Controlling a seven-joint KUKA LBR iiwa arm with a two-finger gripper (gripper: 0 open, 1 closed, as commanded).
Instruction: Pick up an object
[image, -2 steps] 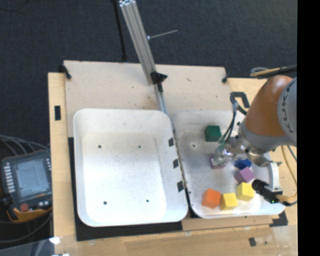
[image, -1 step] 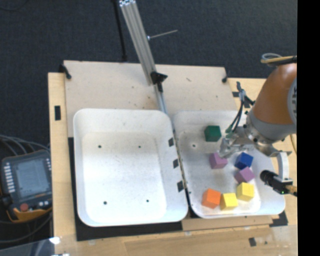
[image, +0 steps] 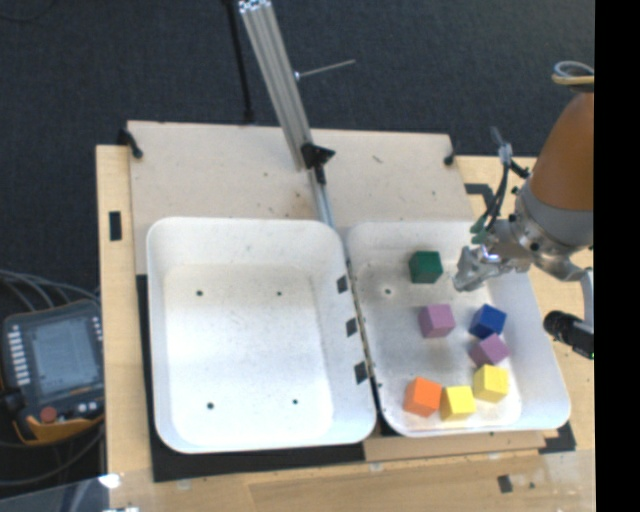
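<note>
Camera view, hand (image: 473, 272) above right bin (image: 540, 330), beside green cube (image: 425, 266)

A robotics lab: plywood bench (image: 280, 170), aluminium camera mast (image: 280, 85), teach pendant (image: 52, 365) beside it.

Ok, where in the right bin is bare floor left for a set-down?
The right white bin has bare floor along its left side, between the bin divider and the purple foam cube, below the green cube. The lower right is crowded: blue, orange and yellow cubes, under the gripper.
</note>
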